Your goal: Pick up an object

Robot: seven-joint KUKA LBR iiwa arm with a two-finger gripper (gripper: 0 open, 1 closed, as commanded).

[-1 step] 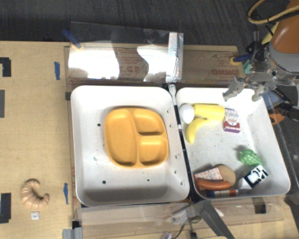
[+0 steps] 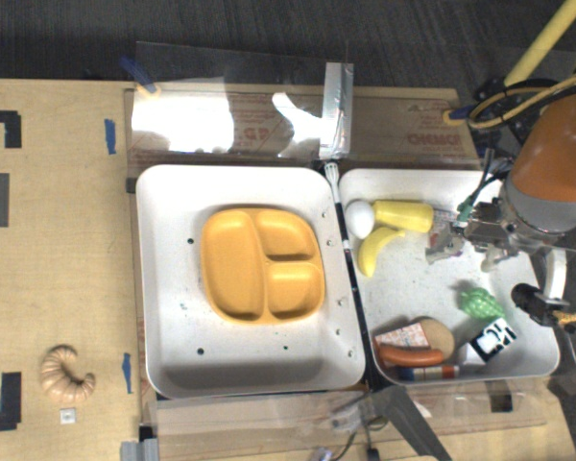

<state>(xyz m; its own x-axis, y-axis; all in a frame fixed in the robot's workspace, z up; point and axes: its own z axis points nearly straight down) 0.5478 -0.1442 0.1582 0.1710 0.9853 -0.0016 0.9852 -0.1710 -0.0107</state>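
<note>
My gripper (image 2: 453, 238) hangs over the upper middle of the right bin (image 2: 413, 301), at the end of the grey arm with its orange band (image 2: 555, 152). Just left of it lie a yellow block (image 2: 403, 215), a yellow banana (image 2: 373, 249) and a white egg (image 2: 360, 219). A green leafy toy (image 2: 480, 303) sits below the gripper. A black and white cube (image 2: 492, 340) rests near the bin's lower right corner. A bread slice and sausage (image 2: 418, 345) lie along the front wall.
The left bin (image 2: 163, 286) holds a yellow divided plate (image 2: 263, 262). A croissant toy (image 2: 67, 374) lies on the bench far left, outside the bins. Cables and a yellow hose (image 2: 547, 36) run at the upper right.
</note>
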